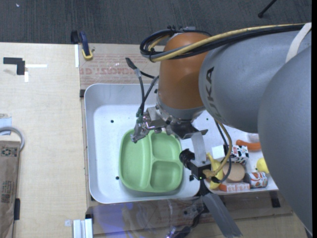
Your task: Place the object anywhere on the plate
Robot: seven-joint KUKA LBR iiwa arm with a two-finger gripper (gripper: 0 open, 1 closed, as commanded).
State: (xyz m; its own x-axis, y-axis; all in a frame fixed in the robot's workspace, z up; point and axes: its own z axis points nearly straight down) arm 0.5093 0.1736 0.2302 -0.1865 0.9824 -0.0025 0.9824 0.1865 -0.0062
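Note:
A light green divided plate (pixel 148 167) lies in the left white bin (pixel 101 133), towards its front right. My gripper (pixel 138 130) hangs over the plate's far left rim, under the orange wrist band (pixel 181 78). I can make out no object at its tip. The arm hides the plate's far right corner and much of the right bin.
Small toys lie in the right bin beside the arm: an orange carrot (pixel 246 145), a black-and-white spotted piece (pixel 240 155), a tan round piece (pixel 237 172), a red and white box (pixel 235 186) and a yellow piece (pixel 262 165). Bare bin floor (pixel 106 128) surrounds the plate's left.

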